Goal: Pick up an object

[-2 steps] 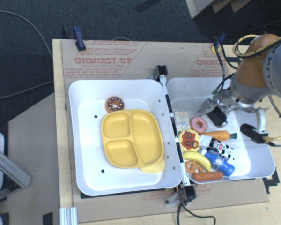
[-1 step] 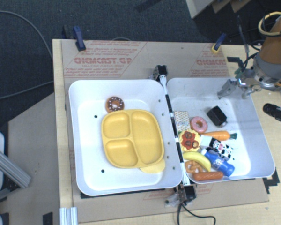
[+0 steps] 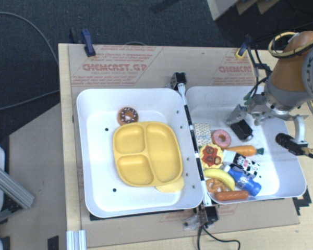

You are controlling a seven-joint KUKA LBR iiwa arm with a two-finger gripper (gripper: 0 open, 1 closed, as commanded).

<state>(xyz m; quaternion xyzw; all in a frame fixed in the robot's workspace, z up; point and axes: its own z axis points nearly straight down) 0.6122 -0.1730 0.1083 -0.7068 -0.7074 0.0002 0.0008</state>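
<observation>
My gripper (image 3: 242, 122) hangs low over the back part of the right bin (image 3: 281, 189), just right of and behind the pink donut (image 3: 221, 138). Nothing is visibly held in it. Toy food lies piled in the front left of that bin: an orange carrot (image 3: 241, 150), a pizza slice (image 3: 211, 155), a banana (image 3: 219, 177), a hot dog (image 3: 230, 195), a blue bottle (image 3: 247, 183) and a black-and-white cow-patterned piece (image 3: 245, 164).
The left bin (image 3: 94, 139) holds a yellow divided plate (image 3: 146, 153) and a chocolate donut (image 3: 128, 115) behind it. A patterned cloth (image 3: 202, 130) lies against the right bin's left wall. The arm (image 3: 295, 69) comes in from the right.
</observation>
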